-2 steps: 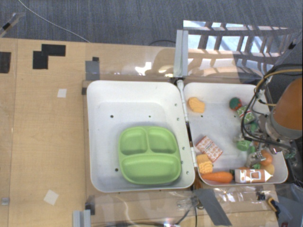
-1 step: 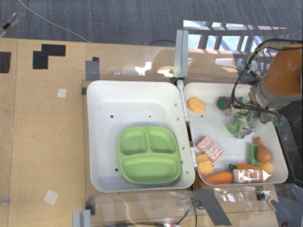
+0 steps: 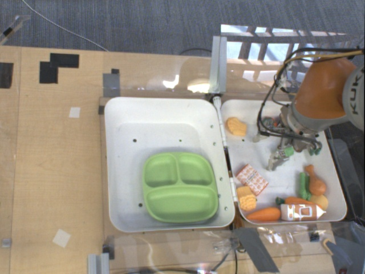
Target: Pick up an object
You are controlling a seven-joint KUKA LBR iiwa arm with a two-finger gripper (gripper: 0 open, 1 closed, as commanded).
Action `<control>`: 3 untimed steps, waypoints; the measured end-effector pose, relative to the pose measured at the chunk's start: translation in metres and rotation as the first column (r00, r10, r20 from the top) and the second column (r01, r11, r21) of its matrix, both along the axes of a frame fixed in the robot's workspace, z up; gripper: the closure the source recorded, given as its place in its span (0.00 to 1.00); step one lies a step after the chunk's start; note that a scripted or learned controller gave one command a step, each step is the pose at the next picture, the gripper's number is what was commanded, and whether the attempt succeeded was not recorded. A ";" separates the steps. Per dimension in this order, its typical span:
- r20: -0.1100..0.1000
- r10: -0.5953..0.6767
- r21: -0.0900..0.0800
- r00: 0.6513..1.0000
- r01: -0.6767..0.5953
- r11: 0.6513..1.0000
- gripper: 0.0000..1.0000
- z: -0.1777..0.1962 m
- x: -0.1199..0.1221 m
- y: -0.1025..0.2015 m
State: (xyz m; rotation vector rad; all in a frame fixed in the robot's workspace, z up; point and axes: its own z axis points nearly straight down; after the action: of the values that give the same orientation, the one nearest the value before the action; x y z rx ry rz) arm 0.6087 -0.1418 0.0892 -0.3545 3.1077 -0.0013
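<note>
So, quick rundown:
Gripper (image 3: 283,154): over the right bin (image 3: 268,110), can't tell what it's doing, something green sits by its tip.
Right bin stuff: yellow pastry (image 3: 236,127), patterned packet (image 3: 252,178), carrot (image 3: 263,214), white bottle (image 3: 302,212), green pickle (image 3: 302,184).
Left bin (image 3: 131,119): green divided plate (image 3: 179,186).

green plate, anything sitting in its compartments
All three compartments of the green plate show bare green. It sits alone in the left bin. What lies beneath the plate is covered.
</note>
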 end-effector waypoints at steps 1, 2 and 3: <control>-0.001 0.265 -0.008 0.964 -0.265 0.964 0.00 0.001 -0.044 -0.054; 0.000 0.316 -0.006 0.949 -0.316 0.949 0.00 0.000 0.064 -0.063; -0.003 0.322 -0.005 0.947 -0.322 0.947 0.00 -0.001 -0.006 -0.064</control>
State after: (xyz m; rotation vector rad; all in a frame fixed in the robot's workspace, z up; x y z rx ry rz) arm 0.6028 -0.2056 0.0885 -0.8576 3.0110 -0.0060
